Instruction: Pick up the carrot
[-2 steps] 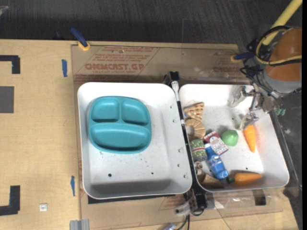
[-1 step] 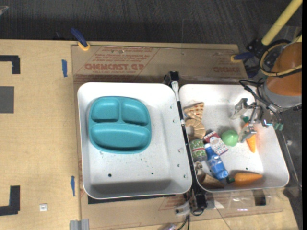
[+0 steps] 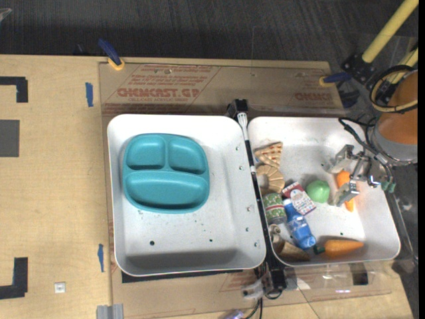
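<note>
Now the tool [image 3: 350, 175] hangs low inside the right bin [image 3: 388, 228], near that bin's right wall and about halfway along it. Its metal fingers [image 3: 342, 155] splay out over the white floor, with orange bits showing among them, though whether they stand apart or together I cannot tell from up here. The carrot [image 3: 337, 247] lies flat on the right bin's floor, close to the near wall, pointing along it, well clear of the tool. A green ball [image 3: 318, 191] sits just left of the tool, toward the bin's middle. A blue bottle [image 3: 299, 228] lies just left of the carrot, and a small green can [image 3: 273, 205] stands against the bin's left wall. Waffle-like biscuits [image 3: 268, 154] are stacked at the bin's far left corner. Over the divider from the right bin, the left bin [image 3: 176, 251] carries a teal divided plate [image 3: 166, 171] in its far half. Both bins rest on the cardboard-covered desk [image 3: 53, 178].
</note>
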{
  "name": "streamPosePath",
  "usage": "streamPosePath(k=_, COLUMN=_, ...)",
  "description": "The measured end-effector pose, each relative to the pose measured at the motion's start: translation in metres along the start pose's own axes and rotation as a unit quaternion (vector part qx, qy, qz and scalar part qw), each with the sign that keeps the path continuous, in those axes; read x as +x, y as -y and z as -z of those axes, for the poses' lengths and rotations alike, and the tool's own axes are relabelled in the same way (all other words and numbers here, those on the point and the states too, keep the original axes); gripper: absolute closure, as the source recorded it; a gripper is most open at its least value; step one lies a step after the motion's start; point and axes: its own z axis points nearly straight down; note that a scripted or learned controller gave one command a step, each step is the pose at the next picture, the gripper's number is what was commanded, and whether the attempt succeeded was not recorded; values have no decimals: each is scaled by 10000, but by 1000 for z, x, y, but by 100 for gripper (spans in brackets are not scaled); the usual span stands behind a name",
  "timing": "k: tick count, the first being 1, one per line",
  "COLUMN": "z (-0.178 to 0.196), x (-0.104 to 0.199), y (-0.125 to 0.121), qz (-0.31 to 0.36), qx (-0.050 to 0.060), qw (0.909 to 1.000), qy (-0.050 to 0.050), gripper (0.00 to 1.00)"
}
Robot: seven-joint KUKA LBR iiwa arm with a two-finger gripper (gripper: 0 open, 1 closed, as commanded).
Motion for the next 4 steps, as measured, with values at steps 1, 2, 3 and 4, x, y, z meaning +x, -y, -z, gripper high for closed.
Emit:
streamPosePath(k=1, z=15, x=-5, y=-1, qz=11, qx=11, qw=10000, qy=73, gripper=100)
streamPosePath(k=2, z=3, x=85, y=-5, qz=1402, qx=8, qw=9901, qy=26, gripper=100)
streamPosePath(k=3, z=3, x=81, y=2, qz=3237, qx=3, qw=9461, qy=67, gripper=100)
streamPosePath(k=4, z=2, x=40, y=8, qz=4727, qx=0, qw=8812, qy=24, gripper=100)
